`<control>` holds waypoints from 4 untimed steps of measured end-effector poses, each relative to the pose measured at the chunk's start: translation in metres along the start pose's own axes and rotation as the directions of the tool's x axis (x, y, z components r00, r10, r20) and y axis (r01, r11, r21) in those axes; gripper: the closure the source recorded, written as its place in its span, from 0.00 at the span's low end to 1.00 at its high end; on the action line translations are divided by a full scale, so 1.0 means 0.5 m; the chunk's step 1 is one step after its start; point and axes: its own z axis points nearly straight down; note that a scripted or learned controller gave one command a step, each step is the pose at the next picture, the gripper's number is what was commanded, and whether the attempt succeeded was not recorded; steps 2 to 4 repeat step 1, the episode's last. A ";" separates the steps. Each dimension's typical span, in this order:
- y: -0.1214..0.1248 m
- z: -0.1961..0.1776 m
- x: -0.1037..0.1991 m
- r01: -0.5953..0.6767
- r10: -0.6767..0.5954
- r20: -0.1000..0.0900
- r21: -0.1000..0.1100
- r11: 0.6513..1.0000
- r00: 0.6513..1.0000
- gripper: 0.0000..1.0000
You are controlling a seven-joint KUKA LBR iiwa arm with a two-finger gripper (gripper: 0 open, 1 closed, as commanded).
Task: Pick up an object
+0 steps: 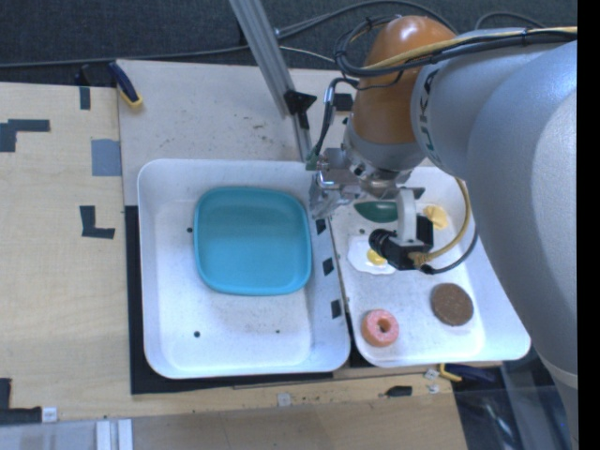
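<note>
- Two bins adjoin: the left bin (pixel 150 251) holds a plate (pixel 251 240); the right bin (pixel 497 331) a donut (pixel 381 327), cookie (pixel 452 304) and egg (pixel 366 256).
- The gripper (pixel 324 187) hangs over their shared edge, probably aiming at the plate; open or closed, cannot tell.

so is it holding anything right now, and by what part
Cannot tell: the gripper is at the edge of the right bin, with no hold visible.

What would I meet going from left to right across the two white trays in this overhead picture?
Blue plate → pink doughnut → brown round cookie.
</note>
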 end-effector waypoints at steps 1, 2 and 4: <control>0.065 0.002 0.075 -0.001 0.001 0.001 0.001 1.000 1.000 1.00; 0.065 0.002 0.075 -0.001 0.001 0.001 0.001 1.000 1.000 1.00; 0.065 0.002 0.075 -0.001 0.001 0.001 0.001 1.000 1.000 1.00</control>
